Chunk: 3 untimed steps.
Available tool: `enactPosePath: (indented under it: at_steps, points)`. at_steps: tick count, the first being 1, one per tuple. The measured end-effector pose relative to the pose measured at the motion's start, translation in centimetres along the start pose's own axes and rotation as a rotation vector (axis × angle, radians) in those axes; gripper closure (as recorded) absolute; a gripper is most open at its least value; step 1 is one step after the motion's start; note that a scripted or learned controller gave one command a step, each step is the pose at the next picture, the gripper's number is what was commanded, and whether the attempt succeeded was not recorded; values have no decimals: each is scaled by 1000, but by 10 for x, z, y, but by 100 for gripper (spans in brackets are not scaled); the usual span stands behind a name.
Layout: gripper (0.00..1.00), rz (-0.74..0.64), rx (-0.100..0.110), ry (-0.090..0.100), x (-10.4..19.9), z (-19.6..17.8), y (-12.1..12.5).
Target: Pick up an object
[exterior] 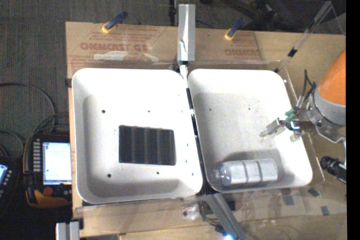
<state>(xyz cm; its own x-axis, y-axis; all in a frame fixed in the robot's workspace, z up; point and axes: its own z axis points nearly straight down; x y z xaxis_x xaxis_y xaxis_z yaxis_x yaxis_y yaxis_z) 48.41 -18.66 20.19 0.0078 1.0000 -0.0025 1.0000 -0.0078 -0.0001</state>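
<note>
Where tool [271,130] hovers, bottle [248,172] seemingly below-left

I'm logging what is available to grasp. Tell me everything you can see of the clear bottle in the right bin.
The bottle lies on its side on the floor of the right bin, along the near wall, by the near left corner. It looks like clear plastic with ribbed sections and a pale, whitish body; its narrower end points left. It touches only the bin. The claw hangs apart from it, farther back and to the right.
</note>
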Motion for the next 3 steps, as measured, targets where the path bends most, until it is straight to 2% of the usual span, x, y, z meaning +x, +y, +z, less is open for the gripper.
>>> enactPosePath:
  at_steps: [1,2,3]
  points:
    - [0,-64,3,5,66,96,0]
    - [0,-105,-13,0,58,110,60]
    - [0,2,-14,-2,61,110,123]
